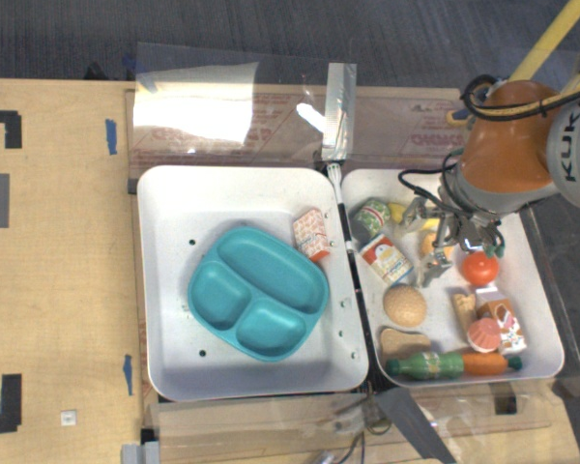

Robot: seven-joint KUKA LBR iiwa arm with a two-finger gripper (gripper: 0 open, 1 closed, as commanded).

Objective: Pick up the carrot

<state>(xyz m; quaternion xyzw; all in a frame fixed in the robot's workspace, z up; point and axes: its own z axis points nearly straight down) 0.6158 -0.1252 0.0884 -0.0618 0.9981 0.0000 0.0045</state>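
Orange carrot point(485, 363) looks light, stiff, slippery; I'd grip mid-body. Pincer point(443, 252) state I cannot tell.

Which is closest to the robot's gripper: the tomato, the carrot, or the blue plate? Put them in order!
Counting out from the gripper:
1. Tomato, right beside it in the right bin.
2. Carrot, at the near edge of the right bin, next to the green bottle.
3. Blue plate, way over in the left bin.
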